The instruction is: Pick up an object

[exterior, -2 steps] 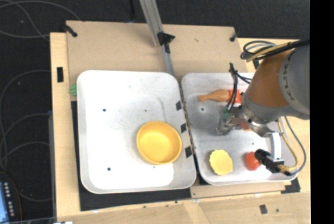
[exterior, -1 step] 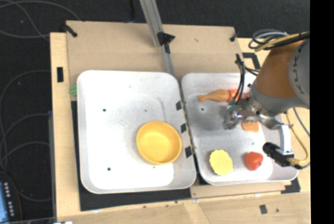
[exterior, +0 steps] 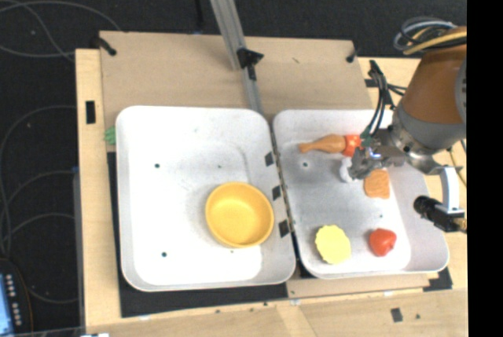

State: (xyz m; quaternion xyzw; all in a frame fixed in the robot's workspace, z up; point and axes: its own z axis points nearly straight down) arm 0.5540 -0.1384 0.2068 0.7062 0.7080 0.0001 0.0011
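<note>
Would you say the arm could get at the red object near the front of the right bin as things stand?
Probably yes: the red object lies apart from the yellow piece, uncovered, not far from the end effector.

**Two white bins share a tan bench**

A tan bench [exterior: 181, 68] carries two shallow white bins side by side, set toward its front edge and touching along the middle. The left bin [exterior: 157, 147] sits nearer the bench's left edge, the right bin [exterior: 314, 186] nearer its right. A metal post [exterior: 224, 5] rises by the back edge.
</note>
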